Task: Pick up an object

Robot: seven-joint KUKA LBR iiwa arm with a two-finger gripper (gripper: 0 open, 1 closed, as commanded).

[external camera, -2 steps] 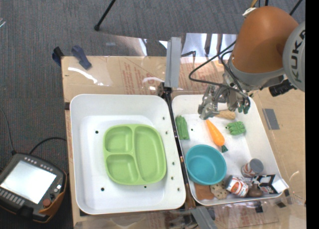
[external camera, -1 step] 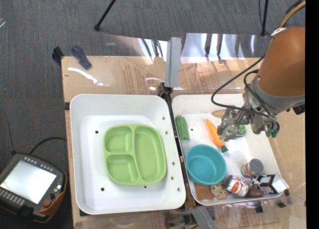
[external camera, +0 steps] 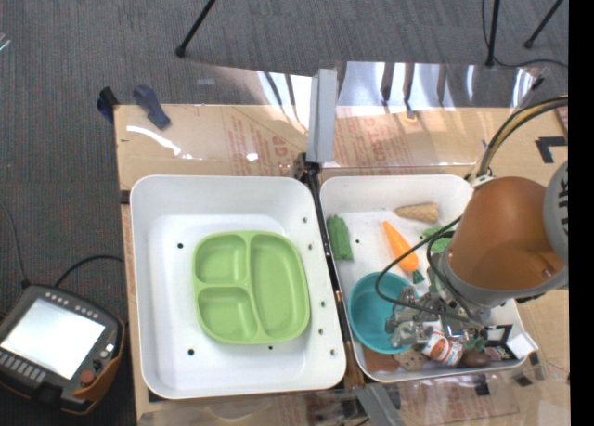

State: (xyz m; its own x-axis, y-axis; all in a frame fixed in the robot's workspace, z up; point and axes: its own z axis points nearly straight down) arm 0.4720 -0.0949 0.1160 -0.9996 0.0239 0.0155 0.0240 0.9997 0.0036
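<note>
My gripper [external camera: 422, 329] is low in the front of the right bin [external camera: 367, 192], under the orange wrist band, over the rim of a teal bowl [external camera: 371, 311]. Beside it at the bin's front lie a small red and white object [external camera: 442, 350] and a brown item [external camera: 475, 356]. Farther back in the same bin are an orange carrot [external camera: 399, 243], a green vegetable piece [external camera: 339, 237] and a tan bread-like piece [external camera: 418, 213]. The arm hides part of the bin's right side.
The left bin [external camera: 158, 211] holds a light green divided plate [external camera: 251, 287]. A grey post [external camera: 322, 122] stands behind the bins' shared wall. A handheld control pendant [external camera: 56, 345] lies on the floor at the lower left.
</note>
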